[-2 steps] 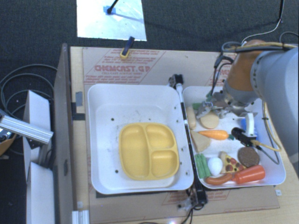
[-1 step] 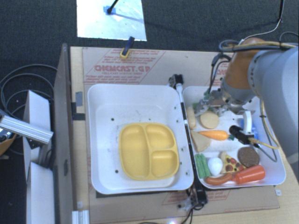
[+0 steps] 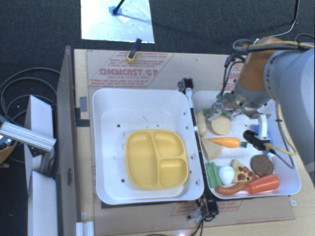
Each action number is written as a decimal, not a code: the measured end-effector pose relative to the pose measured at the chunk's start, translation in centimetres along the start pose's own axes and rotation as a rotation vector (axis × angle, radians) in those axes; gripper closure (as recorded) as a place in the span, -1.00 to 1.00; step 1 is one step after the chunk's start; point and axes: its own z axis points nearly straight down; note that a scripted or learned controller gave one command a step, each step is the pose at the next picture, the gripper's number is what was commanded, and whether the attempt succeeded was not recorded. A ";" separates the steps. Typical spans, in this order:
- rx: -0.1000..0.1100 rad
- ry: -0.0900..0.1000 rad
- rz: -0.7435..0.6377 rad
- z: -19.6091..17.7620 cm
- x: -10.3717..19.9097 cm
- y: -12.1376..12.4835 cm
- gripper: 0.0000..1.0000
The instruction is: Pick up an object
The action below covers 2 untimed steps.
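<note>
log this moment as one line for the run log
end effector: low in right bin, over round tan food piece | grasp: none seen | left bin: yellow tray

Tray (image 3: 156,158) in left bin (image 3: 110,127); carrot (image 3: 225,142), cookie (image 3: 262,164), egg (image 3: 226,174) in right bin (image 3: 291,180).

Under my two white bins I see a brown board (image 3: 147,65) with red printed letters. On its far edge a small yellow and dark clip (image 3: 133,53) lies. Beyond the board, on the dark carpet (image 3: 206,18), there is a shiny silver sheet (image 3: 115,14) with a small blue piece on it. To the side of the board, black cables (image 3: 19,90) make loops on the floor, near a white block (image 3: 42,141) and a grey metal bar (image 3: 27,135) lying across it.
</note>
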 end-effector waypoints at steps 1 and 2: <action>0.001 0.004 -0.002 -9.4 6.0 -6.9 1.00; 0.000 0.002 0.001 -15.8 6.8 -8.6 1.00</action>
